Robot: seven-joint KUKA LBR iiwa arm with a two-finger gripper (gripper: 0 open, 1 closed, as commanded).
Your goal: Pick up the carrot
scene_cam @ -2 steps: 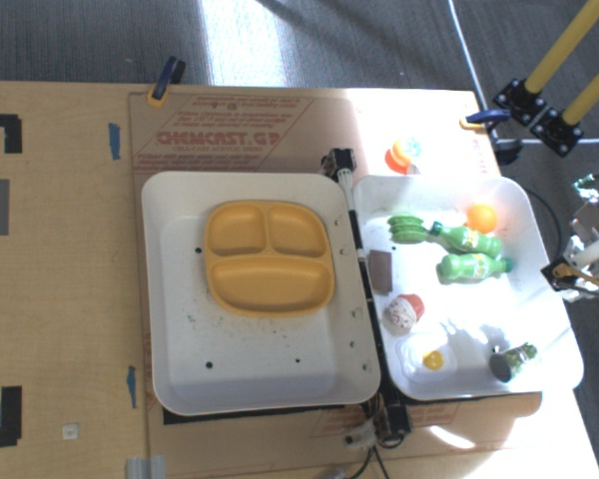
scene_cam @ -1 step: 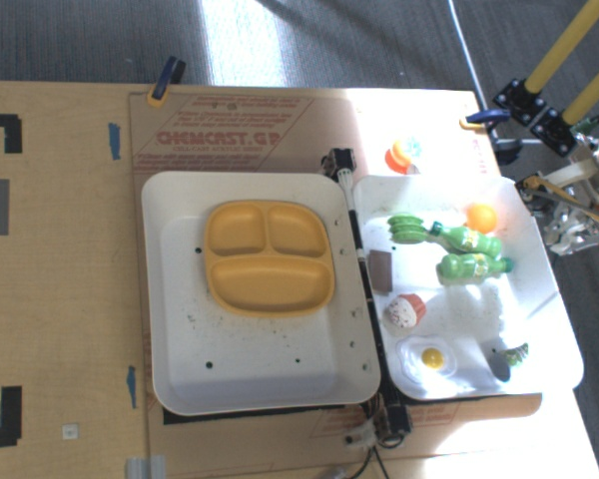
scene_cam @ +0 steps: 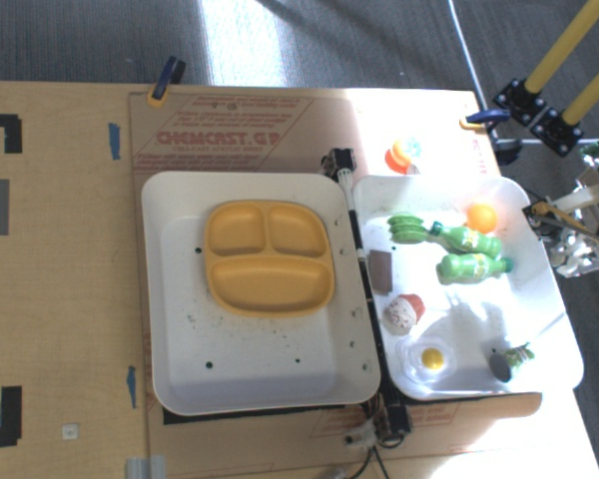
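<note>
Carrot (scene_cam: pixel 481 216), as far as you can tell the small orange piece, at the far side of right bin (scene_cam: pixel 564 302), touching a green bottle (scene_cam: pixel 474 265), left bin (scene_cam: pixel 170 267) with yellow divided plate (scene_cam: pixel 270 255), whether the jaws are open or closed you cannot tell

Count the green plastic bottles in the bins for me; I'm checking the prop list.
2, both in the right white bin: one green plastic bottle lies near the orange ball, the other just below it. None looks hidden.
</note>
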